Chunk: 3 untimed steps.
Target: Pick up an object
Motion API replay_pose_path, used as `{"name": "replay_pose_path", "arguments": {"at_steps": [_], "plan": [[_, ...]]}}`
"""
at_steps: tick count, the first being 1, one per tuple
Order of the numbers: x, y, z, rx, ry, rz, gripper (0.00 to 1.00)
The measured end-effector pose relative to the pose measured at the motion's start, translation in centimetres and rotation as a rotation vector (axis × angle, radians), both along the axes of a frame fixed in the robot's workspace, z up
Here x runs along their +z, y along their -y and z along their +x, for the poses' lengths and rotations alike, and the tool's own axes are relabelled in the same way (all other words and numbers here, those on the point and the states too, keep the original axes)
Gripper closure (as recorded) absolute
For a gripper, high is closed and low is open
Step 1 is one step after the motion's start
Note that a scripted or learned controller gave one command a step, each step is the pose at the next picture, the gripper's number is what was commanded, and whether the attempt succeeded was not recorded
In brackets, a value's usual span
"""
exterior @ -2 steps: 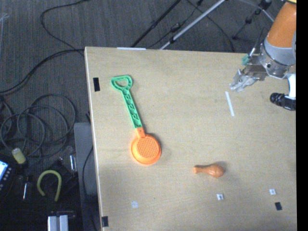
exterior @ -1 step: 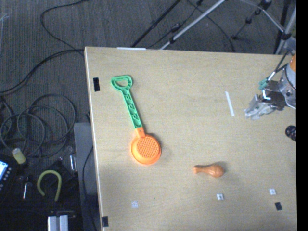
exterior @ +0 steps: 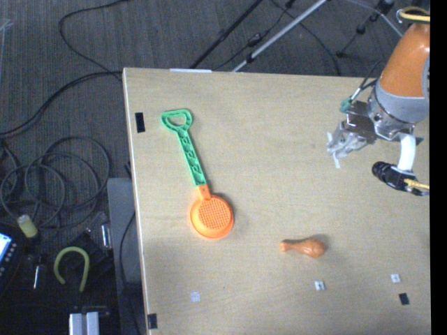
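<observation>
1. The arm [exterior: 408,68] comes in from the right edge, its orange band uppermost and the grey wrist below it, angled down and to the left over the upper right part of the board.
2. The gripper [exterior: 340,145] hangs at the arm's tip, pale and small above the bare surface; nothing shows between its tips, and whether it is spread or closed I cannot tell — it is too small and blurred.
3. A green-handled strainer [exterior: 197,178] with an orange mesh head lies on the left part of the surface, its handle running up and left, well apart from the gripper.
4. A small orange drumstick-shaped toy [exterior: 304,247] lies lower down, right of the strainer's head and below the gripper, apart from both.
5. The surface is a light wooden tabletop [exterior: 279,117] with a few small black and white markers near its edges.
6. Beyond it lies dark carpet [exterior: 63,61] — black cables loop across it at the left, and tripod legs [exterior: 300,16] slant across the top.
</observation>
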State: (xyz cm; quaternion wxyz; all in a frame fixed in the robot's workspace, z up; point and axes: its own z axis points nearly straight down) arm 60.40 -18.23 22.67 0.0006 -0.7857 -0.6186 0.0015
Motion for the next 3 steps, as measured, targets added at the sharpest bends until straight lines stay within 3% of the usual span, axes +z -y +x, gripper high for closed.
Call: {"name": "replay_pose_path", "arguments": {"at_steps": [1,2,3], "plan": [[0.5,2.6,-4.6,-0.077,0.0,0.001,1.0],[2.0,-3.4,1.2,-0.107,0.0,0.0,1.0],[-0.9,2.9,2.2,0.012,0.0,-0.003,1.0]]}}
